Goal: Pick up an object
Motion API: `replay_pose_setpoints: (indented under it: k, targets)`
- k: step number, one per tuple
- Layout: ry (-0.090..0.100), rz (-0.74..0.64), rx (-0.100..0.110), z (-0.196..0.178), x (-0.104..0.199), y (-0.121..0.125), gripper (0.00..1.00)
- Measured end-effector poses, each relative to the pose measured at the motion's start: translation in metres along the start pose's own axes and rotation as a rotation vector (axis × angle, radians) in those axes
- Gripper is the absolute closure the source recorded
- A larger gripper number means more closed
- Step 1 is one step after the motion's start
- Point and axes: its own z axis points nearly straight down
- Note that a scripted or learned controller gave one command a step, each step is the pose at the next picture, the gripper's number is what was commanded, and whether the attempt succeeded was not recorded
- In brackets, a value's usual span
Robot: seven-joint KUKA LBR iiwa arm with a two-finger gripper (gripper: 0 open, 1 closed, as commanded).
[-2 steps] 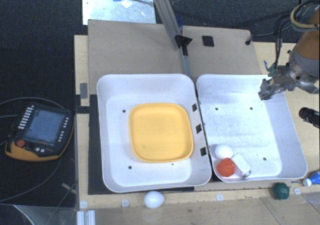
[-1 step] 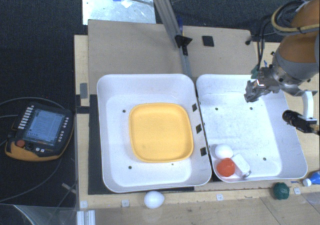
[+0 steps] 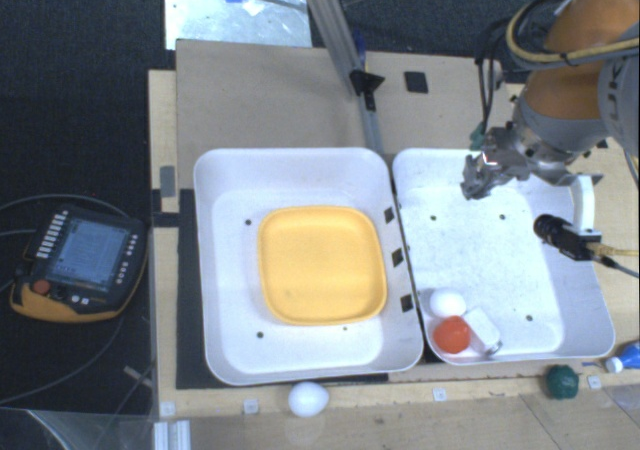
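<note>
A yellow square plate point(image 3: 322, 264) lies in the left bin point(image 3: 225, 238). In the right bin point(image 3: 500, 258), at its near left corner, sit a white ball point(image 3: 446, 303), an orange-red ball point(image 3: 453, 335) and a small white block point(image 3: 484, 329), close together. My gripper point(image 3: 480, 180) hangs over the far part of the right bin, well away from those objects, with nothing visible in it. Its fingers are too dark and small to read.
A white egg-shaped object point(image 3: 308, 399) lies on the bench in front of the left bin. A dark green ball point(image 3: 562, 382) rests off the right bin's near right corner. A teach pendant point(image 3: 75, 260) sits at the far left. A metal pole point(image 3: 335, 18) slants at the back.
</note>
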Motion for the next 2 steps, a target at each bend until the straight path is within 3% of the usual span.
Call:
replay_pose_setpoints:
  k: [2]
  targets:
    - [0.0, 0.0, 0.0, 0.004, 0.1, 0.005, 1.0]
